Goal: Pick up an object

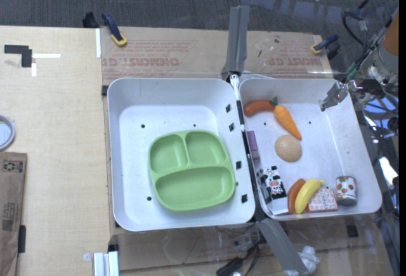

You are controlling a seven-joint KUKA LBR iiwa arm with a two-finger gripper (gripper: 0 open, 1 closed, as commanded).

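Observation:
The right bin (355, 141) holds several small objects. Two orange carrots lie near its back: one (258, 107) flat by the divider, the other (287, 121) slanting toward the middle. A tan round bread roll (288, 148) sits in the centre. Along the front are a black-and-white cow-print carton (275, 183), a yellow banana (308, 193) beside an orange piece (295, 195), a pink packet (323, 200) and a small can (346, 190). My gripper (331, 99) hangs over the bin's back right corner, apart from all of them, with nothing seen in it.
The left bin (124, 141) carries a green divided plate (190, 170). A grey post (238, 40) rises behind the wall between the bins. Cables (371, 87) trail at the right edge. Blue-and-yellow clamps (113, 30) hold the brown board behind the bins.

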